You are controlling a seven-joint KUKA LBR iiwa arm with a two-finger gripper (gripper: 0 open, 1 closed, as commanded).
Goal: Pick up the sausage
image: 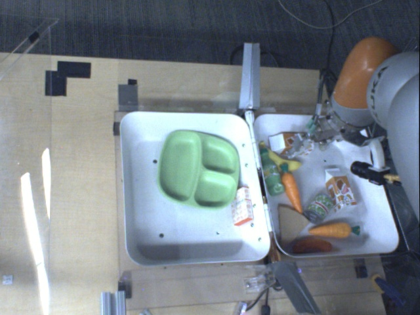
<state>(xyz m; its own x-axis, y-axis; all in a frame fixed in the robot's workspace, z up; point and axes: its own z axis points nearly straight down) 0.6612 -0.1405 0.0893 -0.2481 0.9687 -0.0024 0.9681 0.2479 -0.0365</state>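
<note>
Dark-red sausage (312,245) lies lengthwise along right bin's near wall, well below my hand (314,135); hand state: cannot tell.

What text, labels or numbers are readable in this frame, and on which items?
None is legible.
Small carton in the left bin: red and white print, too blurred to read.
Packet in the right bin: orange and white graphics, too small to read.
Green can beside it: patterned label, unreadable.
Box near the gripper: orange patch, no letters resolvable.
Sausage: no marking visible.
</note>
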